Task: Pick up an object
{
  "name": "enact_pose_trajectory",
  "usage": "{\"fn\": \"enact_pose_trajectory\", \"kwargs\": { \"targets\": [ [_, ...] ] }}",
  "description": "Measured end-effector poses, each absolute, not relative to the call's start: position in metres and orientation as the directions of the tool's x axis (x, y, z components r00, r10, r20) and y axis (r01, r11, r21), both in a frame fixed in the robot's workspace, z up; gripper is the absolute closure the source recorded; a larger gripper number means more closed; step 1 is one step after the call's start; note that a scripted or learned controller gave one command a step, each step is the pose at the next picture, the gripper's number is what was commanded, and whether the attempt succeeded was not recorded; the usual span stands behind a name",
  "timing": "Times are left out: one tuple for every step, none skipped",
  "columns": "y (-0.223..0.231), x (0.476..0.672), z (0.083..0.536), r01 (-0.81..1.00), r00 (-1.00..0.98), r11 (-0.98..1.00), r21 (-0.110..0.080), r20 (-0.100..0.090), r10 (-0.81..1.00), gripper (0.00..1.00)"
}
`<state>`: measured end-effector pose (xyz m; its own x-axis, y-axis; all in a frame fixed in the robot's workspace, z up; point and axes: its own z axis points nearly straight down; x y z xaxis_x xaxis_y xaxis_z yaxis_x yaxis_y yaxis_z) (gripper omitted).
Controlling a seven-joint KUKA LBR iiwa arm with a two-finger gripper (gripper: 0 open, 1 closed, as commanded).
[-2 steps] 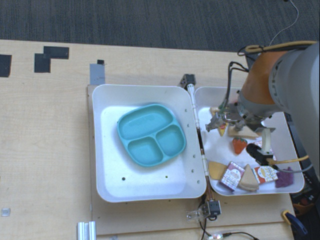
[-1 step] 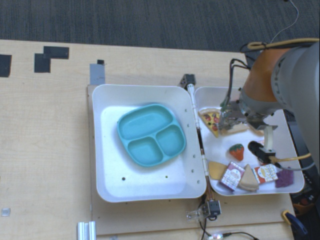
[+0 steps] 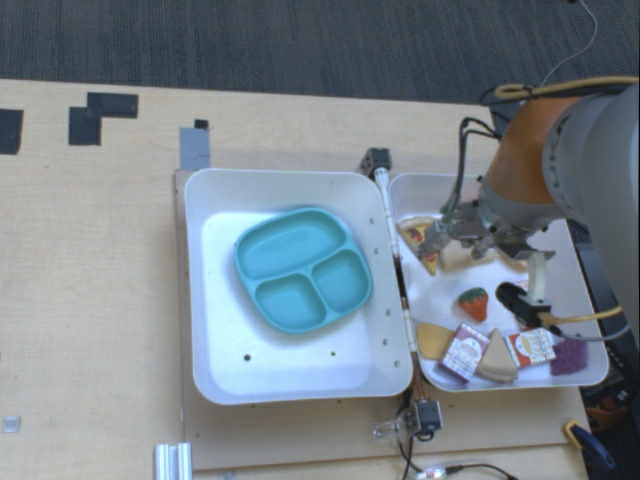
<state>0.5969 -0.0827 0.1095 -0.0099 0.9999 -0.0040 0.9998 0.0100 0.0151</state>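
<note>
Status: pick not done | tool (image 3: 462,236) hanging low over right bin (image 3: 592,368), near pizza slice (image 3: 418,236) | grip: cannot tell | strawberry (image 3: 474,303) lying untouched

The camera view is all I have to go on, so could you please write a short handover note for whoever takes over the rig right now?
Gripper: low over the upper part of the right bin, above the toy food; nothing is visibly held, and whether it is open or shut cannot be made out.
Things: strawberry, small carton, bread slice, cheese wedge, purple piece and a pizza-like slice all lie in the right bin. The left bin holds a teal divided plate.
Done: no pick visible.
Left: grasp one object and lift it.
</note>
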Motion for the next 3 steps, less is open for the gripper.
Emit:
{"fn": "enact_pose_trajectory", "kwargs": {
  "targets": [
    [-0.082, 0.598, 0.121, 1.0, -0.015, 0.015, 0.018, -0.004, 1.0, 1.0],
    [-0.082, 0.598, 0.12, 1.0, -0.015, 0.015, 0.018, -0.004, 1.0, 0.0],
    [-0.089, 0.559, 0.087, 1.0, -0.003, 0.003, 0.006, 0.0, 1.0, 0.0]
  ]
}}
